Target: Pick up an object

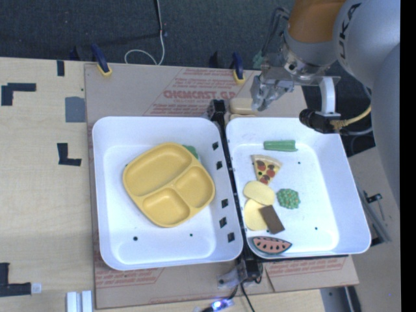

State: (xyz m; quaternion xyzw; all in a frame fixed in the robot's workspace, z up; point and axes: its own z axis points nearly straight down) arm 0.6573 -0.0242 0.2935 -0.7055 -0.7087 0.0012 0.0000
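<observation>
My gripper (261,101) hangs over the far rim of the right bin (325,174), near its left corner. A pale cream piece (240,107) lies at that rim, just left of the gripper tip and touching or nearly touching it. In the right bin lie a green bean pod (279,145), a pizza slice (265,168), two yellow pieces (259,192), a brown bar (272,219), a green broccoli (288,198) and a watermelon slice (271,244).
The left bin (110,239) holds a yellow divided plate (169,184) with a small green thing (190,151) tucked behind it. A black divider (224,174) runs between the bins. Cables and clamps sit beyond the bench's far edge.
</observation>
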